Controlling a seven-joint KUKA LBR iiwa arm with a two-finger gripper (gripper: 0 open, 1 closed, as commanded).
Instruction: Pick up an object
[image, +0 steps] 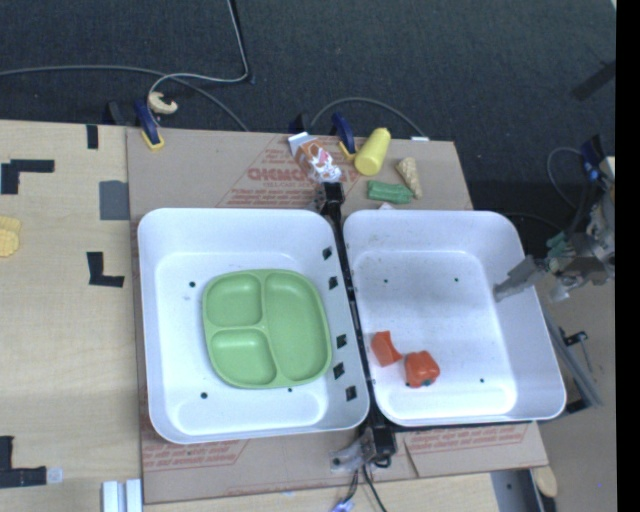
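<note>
Well, I can just read red print like "CHEMCO" on the cardboard behind the bins. In the right bin two orange pieces lie near the front: a block, long axis front to back, and a blurry lump. The gripper hovers over the bin's right rim; its grip I cannot tell.

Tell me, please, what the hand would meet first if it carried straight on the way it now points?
Probably the bare floor of the right bin; the hand points leftward over its rim, though depth is unclear.
</note>
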